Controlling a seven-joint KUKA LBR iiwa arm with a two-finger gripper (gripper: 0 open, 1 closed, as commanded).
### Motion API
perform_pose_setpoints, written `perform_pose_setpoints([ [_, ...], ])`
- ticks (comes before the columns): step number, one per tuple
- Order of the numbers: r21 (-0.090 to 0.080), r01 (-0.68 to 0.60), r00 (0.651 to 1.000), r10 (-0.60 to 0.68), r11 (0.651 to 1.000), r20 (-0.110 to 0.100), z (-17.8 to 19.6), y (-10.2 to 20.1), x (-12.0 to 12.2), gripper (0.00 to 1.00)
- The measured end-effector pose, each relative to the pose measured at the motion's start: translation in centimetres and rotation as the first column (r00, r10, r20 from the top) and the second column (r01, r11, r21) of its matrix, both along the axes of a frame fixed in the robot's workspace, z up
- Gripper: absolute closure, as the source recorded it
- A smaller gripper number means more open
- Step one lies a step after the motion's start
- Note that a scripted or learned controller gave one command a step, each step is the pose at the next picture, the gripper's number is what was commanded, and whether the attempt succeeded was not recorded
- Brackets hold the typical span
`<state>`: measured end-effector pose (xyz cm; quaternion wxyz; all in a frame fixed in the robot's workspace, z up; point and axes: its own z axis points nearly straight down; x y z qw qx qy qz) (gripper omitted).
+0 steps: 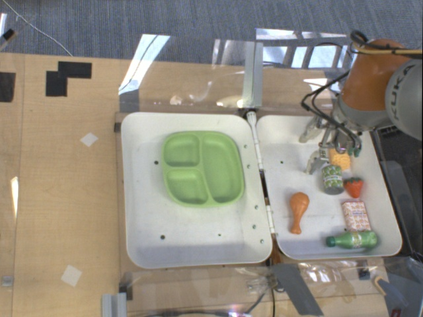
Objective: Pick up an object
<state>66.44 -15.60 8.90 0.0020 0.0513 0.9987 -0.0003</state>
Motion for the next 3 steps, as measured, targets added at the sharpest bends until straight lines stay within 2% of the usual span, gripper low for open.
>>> perform_pose_setpoints([
  [1, -0.004, -0.006, 1.0, 0.006, 1.0, 0.018, 1.5, 0.1, 0.5, 1.0],
  [2, 0.003, 0.117, 0.993, -0.117, 0.993, 0.005, 1.7, 5.0, -4.2, 1.0],
  [3, 0.005, 0.34, 0.94, -0.34, 0.94, 0.008, 10.0, 8.1, -10.7, 1.0],
])
